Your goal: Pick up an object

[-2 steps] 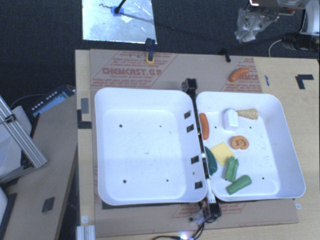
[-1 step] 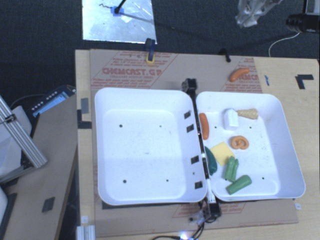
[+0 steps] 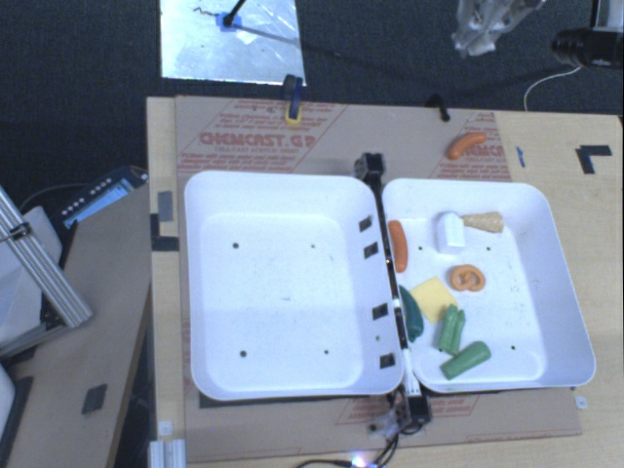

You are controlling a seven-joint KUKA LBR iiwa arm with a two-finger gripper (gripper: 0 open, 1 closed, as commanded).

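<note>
Yellow block (image 3: 432, 297) sits flat and fairly clear in the right bin (image 3: 561, 291), well below my gripper (image 3: 480, 19), so I would drop straight over it; grip state I cannot tell.

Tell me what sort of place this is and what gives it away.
Most likely a robotics lab test bench, not a kitchen. Two shallow white bins sit side by side on a board, the right one holding small toy foods like an orange pretzel, and the gripper hangs above dark carpet.
</note>
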